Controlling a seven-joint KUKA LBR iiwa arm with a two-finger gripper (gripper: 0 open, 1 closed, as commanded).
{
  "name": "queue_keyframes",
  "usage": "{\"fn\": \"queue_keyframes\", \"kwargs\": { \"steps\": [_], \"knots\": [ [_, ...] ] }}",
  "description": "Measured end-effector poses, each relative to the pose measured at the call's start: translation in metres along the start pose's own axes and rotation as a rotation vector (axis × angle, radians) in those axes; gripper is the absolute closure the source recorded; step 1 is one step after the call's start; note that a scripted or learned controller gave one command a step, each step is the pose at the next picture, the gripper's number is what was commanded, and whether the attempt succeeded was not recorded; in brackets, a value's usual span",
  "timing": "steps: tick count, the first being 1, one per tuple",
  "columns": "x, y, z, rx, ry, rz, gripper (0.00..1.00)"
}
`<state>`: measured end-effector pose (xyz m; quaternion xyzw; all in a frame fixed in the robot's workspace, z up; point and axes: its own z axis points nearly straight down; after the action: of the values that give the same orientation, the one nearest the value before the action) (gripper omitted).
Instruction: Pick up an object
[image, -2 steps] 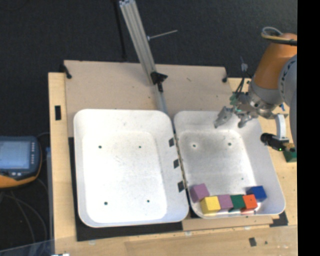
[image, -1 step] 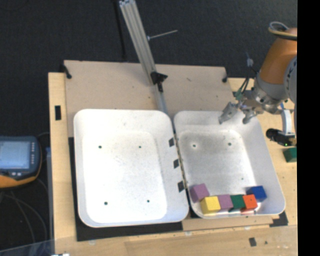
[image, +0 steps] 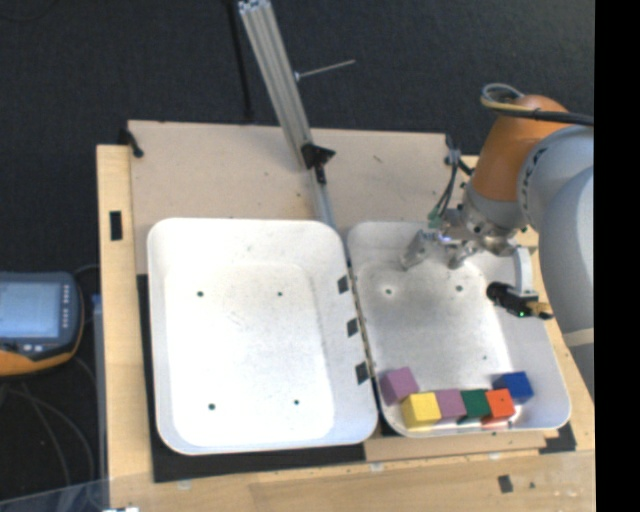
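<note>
Dark carpet surrounds a pale wooden bench (image: 230, 165) that bears two shallow white bins side by side.

Nearest the camera, along the 6 o'clock edge of the right bin (image: 430, 320), a cluster of small blocks lies packed together. A yellow block (image: 422, 409) sits at the front of the row, with a purple block (image: 399, 383) just beside it toward 10 o'clock. Next along toward 3 o'clock come a mauve block (image: 451, 404), a green block (image: 474, 404) and an orange block (image: 499, 404), each touching or nearly touching its neighbour. A blue block (image: 514, 385) rests just behind the orange one, near the bin's 4 o'clock corner. All of these lie on the bin floor, well apart from the gripper.

At 9 o'clock from them, the left bin (image: 250, 330) shows a speckled white floor. Off the bench at the far 9 o'clock side, a handheld pendant (image: 35, 320) with a grey screen and orange casing lies on the carpet.

Farther back, the gripper (image: 438, 250) hangs over the right bin's 12 o'clock end, its fingers spread apart with nothing between them. Above it rises the arm's orange band (image: 505, 145) and grey body (image: 565, 230), at 3 o'clock.

Farthest off, a slanted metal pole (image: 285, 100) runs from the bench toward 12 o'clock.
</note>
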<state>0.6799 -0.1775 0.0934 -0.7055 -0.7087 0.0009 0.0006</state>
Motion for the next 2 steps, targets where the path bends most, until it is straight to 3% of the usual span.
{"fn": "queue_keyframes", "kwargs": {
  "steps": [1, 2],
  "knots": [
    [0.075, -0.011, -0.004, -0.002, 0.002, -0.003, 0.00],
    [0.016, -0.059, -0.004, -0.001, -0.004, 0.010, 0.00]
  ]
}}
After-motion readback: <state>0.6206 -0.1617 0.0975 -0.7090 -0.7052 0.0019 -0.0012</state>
